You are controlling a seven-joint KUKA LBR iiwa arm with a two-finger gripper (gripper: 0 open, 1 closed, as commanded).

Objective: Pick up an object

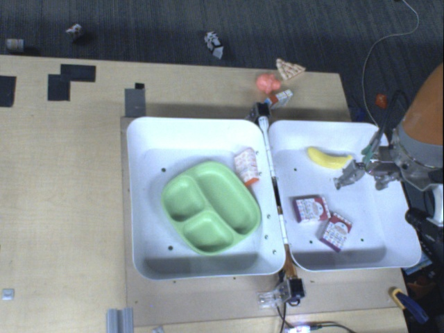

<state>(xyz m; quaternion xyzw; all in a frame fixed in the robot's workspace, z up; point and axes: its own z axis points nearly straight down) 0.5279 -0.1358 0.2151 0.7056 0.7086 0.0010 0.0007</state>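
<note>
My gripper [365, 175] hangs over the right part of the right bin [388, 255], its two grey fingers spread open with nothing between them. A yellow banana [327, 158] lies just left of the fingertips, near the bin's far wall. Two dark red packets [310, 208] [336, 232] lie on the bin floor below and left of the gripper. In the left bin [139, 207] sits a green divided plate [210, 205], and a small red and white pouch [246, 166] leans at the plate's upper right.
On the bench beyond the bins lie a pink lump [267, 83], a triangular wedge toy [289, 69] and a small bottle [279, 98]. Black blocks [69, 80] sit at the far left. Cables and a clip [288, 293] lie at the bins' front.
</note>
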